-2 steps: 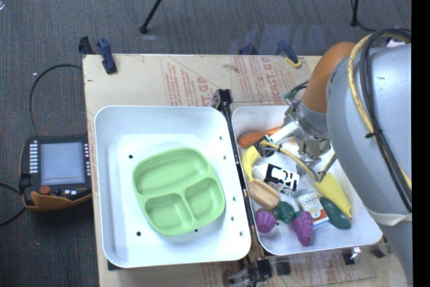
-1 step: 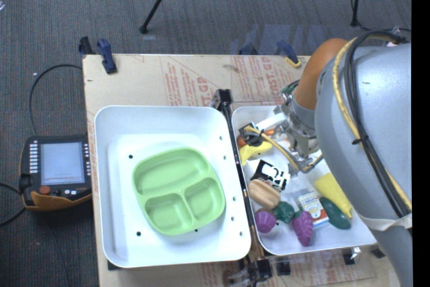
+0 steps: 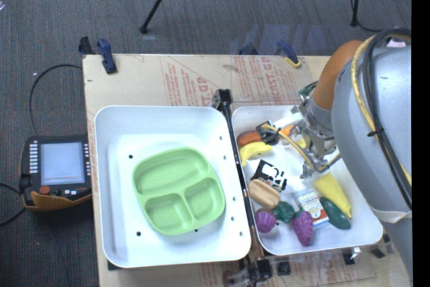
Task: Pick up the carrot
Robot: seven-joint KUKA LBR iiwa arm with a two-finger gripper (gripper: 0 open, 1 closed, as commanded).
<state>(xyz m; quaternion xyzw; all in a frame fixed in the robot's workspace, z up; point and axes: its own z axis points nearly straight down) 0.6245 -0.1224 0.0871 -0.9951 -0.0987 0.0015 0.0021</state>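
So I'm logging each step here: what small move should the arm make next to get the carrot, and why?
Probably shift the gripper up-left toward the carrot before descending: the carrot lies at the right bin's far end, beside the arm's wrist, and nothing shows between the fingers.

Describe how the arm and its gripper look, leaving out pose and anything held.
The arm is a bulky, rounded grey shell with an orange band above the wrist. A thin yellowish cable runs along its grey housing. The gripper is a small metallic grey assembly with slim fingers, over the right-hand white bin.
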